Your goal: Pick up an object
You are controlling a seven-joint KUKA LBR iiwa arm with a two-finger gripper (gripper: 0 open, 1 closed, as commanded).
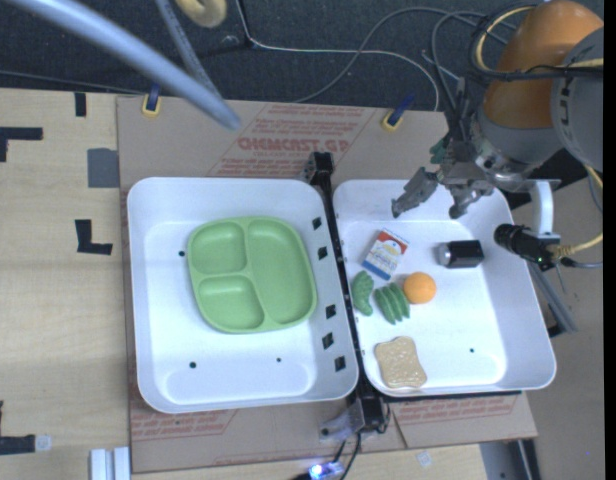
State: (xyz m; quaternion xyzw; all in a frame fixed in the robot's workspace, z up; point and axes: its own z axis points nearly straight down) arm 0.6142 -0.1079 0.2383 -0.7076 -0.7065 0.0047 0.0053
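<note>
In the left bin we see a green divided plate lying near its middle. In the right bin, going left to right, we find green pods and a small carton by its left wall, a slice of bread near the front edge, an orange ball, then a dark cylinder. Our gripper hangs over that bin's back edge, fingers spread apart with nothing between them.
</note>
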